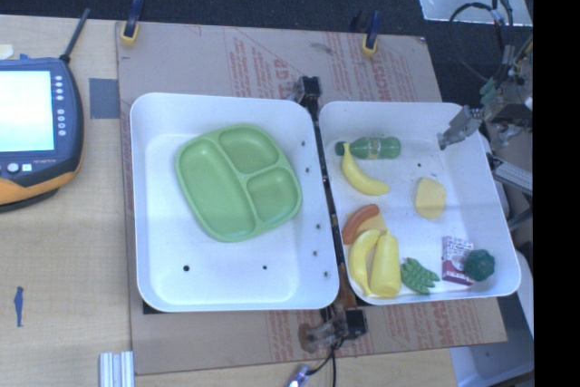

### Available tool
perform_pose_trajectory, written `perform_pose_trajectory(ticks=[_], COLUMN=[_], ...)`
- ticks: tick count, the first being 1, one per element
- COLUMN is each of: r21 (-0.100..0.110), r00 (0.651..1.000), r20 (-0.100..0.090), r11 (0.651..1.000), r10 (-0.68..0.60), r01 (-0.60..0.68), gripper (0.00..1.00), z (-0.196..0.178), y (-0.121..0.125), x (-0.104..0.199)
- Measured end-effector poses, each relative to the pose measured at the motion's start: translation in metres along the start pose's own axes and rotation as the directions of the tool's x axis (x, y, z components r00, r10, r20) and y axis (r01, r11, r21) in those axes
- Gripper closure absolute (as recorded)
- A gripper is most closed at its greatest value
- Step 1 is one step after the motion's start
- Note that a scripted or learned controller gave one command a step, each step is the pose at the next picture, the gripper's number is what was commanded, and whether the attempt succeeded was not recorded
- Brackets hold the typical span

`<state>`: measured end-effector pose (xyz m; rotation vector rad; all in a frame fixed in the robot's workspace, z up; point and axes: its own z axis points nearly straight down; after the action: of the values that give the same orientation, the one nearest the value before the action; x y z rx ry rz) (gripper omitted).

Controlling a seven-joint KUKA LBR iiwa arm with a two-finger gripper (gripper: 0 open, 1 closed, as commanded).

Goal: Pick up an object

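A: Grey two-finger gripper (456, 130) hovers at the right white bin's (412, 113) upper-right rim; can't tell its jaws.

B: Nothing lifted. Curved yellow plastic banana (362, 174) lies mid-bin, unpicked.

A grey metal gripper (456, 129) with dark fittings and thin cables is seen at the right bin's (507, 231) far rim.
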<state>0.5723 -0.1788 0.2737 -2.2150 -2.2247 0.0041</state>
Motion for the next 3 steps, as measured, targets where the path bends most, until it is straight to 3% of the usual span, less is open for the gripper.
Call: perform_pose_trajectory(ticks=[1, 2, 3], r21=[0.002, 0.001, 0.001], r00=[1.000, 1.000, 1.000], r20=[0.001, 0.000, 0.000], r11=[1.000, 1.000, 1.000], r10=[-0.001, -0.002, 0.000], r01=[0.001, 0.002, 0.000], gripper=[0.00, 0.00, 0.00], z=[0.126, 0.183, 0.182], y=[-0.007, 0.001, -0.021], x=[-0.033, 0.002, 0.009])
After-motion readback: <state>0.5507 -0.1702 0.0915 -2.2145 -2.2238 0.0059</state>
